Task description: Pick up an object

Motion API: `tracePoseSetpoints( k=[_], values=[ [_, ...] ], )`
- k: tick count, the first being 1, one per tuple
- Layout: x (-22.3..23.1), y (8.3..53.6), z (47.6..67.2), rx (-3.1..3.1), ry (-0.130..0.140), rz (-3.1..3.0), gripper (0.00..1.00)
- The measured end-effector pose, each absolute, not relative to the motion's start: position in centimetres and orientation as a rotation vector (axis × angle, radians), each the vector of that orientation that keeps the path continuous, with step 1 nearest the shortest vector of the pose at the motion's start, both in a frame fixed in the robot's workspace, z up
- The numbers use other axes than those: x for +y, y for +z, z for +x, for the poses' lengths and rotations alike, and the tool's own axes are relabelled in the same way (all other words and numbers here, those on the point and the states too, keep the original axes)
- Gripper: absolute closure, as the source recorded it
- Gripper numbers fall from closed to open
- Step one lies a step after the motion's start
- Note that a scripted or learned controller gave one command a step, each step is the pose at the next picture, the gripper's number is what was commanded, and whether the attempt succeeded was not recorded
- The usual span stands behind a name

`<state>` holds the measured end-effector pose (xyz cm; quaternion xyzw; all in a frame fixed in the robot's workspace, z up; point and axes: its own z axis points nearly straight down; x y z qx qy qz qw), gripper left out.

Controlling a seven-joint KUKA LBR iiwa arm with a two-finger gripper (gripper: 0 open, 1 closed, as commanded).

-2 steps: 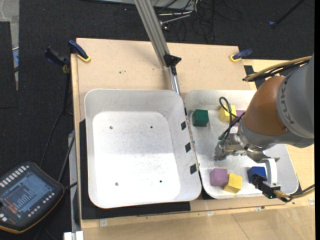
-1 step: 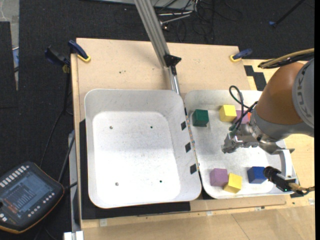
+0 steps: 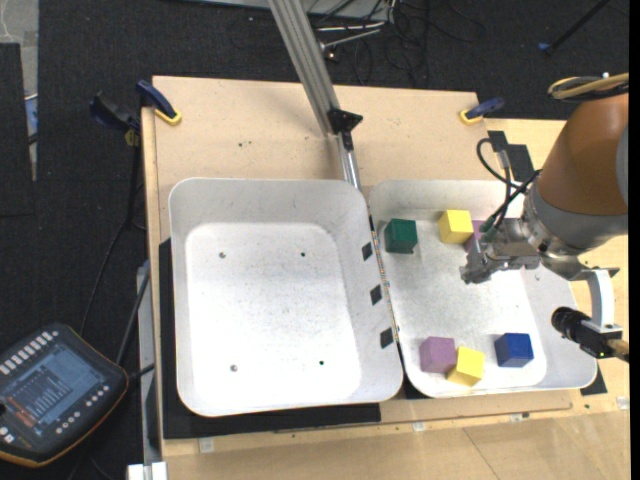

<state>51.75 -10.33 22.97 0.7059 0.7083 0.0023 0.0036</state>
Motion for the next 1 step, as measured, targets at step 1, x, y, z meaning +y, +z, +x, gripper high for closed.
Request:
tracePoseSetpoints(
  k=[1],
  values=[
    [-10.34,27.09,51.91,2.222,0.004,2.215,1.00]
  ],
)
